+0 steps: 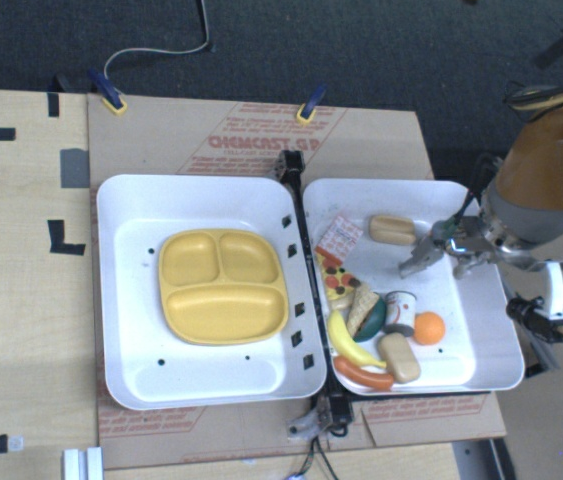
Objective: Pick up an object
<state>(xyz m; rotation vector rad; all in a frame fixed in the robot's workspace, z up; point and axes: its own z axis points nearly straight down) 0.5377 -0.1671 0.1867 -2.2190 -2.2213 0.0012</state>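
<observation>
L bin (121, 268) holds yellow divided tray (225, 286), R bin (461, 193) has banana (347, 342) lying diag w/ long axis upper-L to lower-R near bottom, bread roll (392, 231) horiz, gripper (423, 259) just R of roll, fingers spread, pinching nothing.

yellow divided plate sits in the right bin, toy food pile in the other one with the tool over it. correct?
Not quite. The camera view shows the yellow three-compartment plastic plate in the left white bin. The toy food pile lies in the right white bin, with the tool over that bin.
</observation>
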